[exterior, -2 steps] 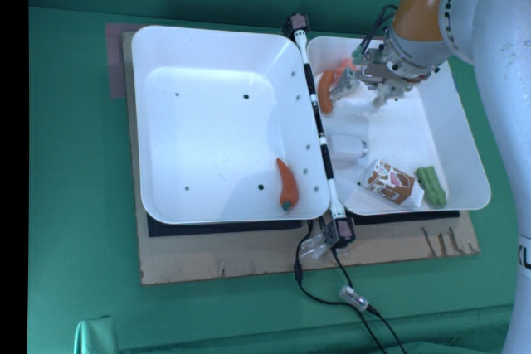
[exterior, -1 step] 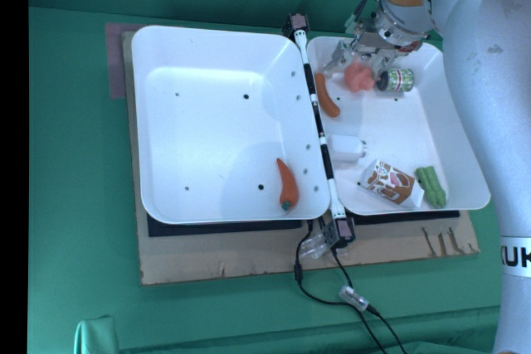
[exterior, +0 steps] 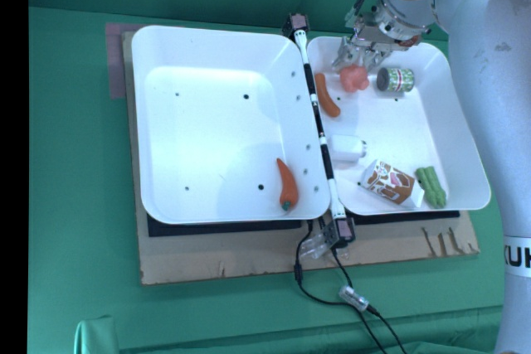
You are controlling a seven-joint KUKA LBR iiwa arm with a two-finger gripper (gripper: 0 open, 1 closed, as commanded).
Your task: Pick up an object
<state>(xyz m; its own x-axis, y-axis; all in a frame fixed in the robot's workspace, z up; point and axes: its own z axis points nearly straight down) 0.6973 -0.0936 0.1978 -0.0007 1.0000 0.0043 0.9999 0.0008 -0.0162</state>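
the hand (exterior: 358,60) hangs over the far part of the right bin (exterior: 465,170), at about 1 o'clock from the middle of the view. its fingers are spread a little apart, with their tips just above a small salmon-pink lumpy thing (exterior: 354,78), rounded and soft-looking. nothing sits between the fingers. whether the tips touch the pink thing cannot be told.

just to the pink thing's 3 o'clock lies a small can (exterior: 396,80) on its side, with a green and red label. to its 8 o'clock, close to the bin's inner wall, lies a slim orange-red sausage shape (exterior: 327,95). the pink thing sits near the far rim, so the room around it is tight on those three sides; toward 5 o'clock the bin floor is bare.

further toward 6 o'clock lie a white block (exterior: 348,148), a brown and white carton (exterior: 390,182) and a green pea pod (exterior: 431,186) near the near rim.

the left bin (exterior: 166,54) holds an orange carrot (exterior: 286,184) at its 5 o'clock corner. both bins rest on the green table (exterior: 75,178).
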